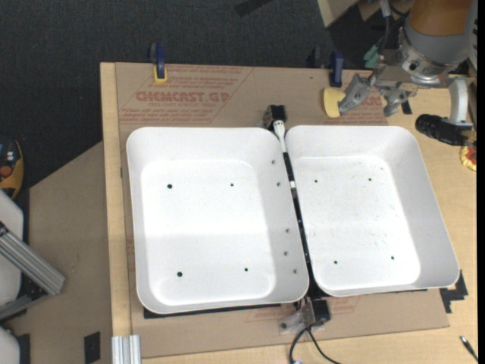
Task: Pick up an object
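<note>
Camera view, and the gripper [373, 95] hangs at the back edge of the bench, under the arm [439, 21] with its orange band, fingers [353, 97] splayed wide apart with nothing between them. Just beside its left-hand finger in this view, a small pale yellow object [332, 102] sits on the brown board [197, 93], outside both bins. Directly below the gripper in the picture lies the right bin [424, 165], and further off to the left the left bin [136, 173]. A blue clamp [336, 67] stands just above the yellow object
</note>
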{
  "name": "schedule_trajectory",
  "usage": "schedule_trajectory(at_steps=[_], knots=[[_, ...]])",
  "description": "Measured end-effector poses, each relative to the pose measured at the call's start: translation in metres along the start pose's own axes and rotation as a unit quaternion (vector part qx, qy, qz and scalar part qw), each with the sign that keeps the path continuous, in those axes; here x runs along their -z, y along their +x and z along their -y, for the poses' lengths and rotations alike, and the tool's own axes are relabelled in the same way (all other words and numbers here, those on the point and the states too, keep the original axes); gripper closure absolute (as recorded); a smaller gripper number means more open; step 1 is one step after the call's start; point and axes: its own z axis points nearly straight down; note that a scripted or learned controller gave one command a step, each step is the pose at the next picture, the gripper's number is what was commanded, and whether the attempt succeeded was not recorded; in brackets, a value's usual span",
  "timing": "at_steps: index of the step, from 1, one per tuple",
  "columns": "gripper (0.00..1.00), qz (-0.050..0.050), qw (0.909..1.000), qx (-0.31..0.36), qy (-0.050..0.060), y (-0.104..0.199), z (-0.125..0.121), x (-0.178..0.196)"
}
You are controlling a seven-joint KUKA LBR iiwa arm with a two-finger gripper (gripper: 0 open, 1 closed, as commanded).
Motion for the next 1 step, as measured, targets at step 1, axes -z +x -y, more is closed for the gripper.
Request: schedule_trajectory(at_steps=[1], knots=[[1.00, 0.000, 1.0000, 0.000, -0.002, 0.0002, -0.0007, 0.0113]])
